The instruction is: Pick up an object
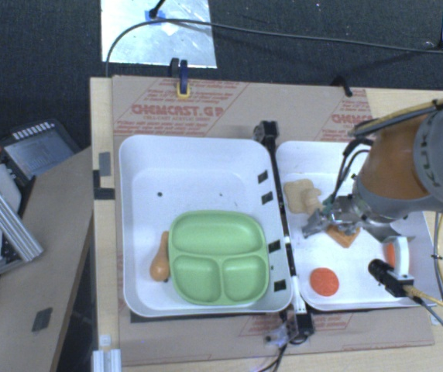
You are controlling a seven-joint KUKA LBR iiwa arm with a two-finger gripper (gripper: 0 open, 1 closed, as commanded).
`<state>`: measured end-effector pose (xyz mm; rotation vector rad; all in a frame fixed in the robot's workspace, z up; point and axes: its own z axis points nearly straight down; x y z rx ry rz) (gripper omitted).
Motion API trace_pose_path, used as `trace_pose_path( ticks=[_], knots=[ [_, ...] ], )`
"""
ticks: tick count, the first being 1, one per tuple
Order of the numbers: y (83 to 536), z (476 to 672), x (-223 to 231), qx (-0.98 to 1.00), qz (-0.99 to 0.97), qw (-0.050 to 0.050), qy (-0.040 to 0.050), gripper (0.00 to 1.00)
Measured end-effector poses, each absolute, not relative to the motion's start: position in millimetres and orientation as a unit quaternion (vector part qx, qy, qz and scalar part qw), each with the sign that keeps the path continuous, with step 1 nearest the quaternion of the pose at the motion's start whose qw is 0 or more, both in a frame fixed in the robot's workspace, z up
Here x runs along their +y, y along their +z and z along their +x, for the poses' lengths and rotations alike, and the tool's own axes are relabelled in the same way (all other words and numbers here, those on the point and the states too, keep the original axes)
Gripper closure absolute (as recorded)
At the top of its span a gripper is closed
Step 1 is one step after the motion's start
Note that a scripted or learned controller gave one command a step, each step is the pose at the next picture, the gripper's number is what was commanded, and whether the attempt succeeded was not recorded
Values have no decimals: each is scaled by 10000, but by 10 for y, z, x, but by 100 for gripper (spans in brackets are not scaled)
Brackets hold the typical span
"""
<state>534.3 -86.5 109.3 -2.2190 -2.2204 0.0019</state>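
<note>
In the right bin [407, 301], my gripper [331, 220] hangs low over the middle of the floor. An orange block [345, 237] lies right beneath it, partly covered by it; whether they touch I cannot tell. A tan, bread-like piece [300, 195] rests just to the gripper's upper left. Near the bin's front lies a red-orange disc [324, 282]. A small red piece [390, 252] peeks out at the right, partly hidden by the arm.
The left bin [140, 208] holds a green divided plate [218, 256] and a tan-orange, drumstick-shaped thing [160, 260] beside the plate's left rim. The black-clipped divider [277, 208] separates the two bins. The arm's grey body covers the right bin's right side.
</note>
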Motion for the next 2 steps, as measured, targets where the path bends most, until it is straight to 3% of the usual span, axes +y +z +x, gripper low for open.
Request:
trace_pose_path(
  ticks=[1, 2],
  knots=[
    [886, 5368, -890, -7065, -7077, -37, -8, 0],
    [1027, 5402, -923, -7058, -7083, -116, -34, 100]
  ],
)
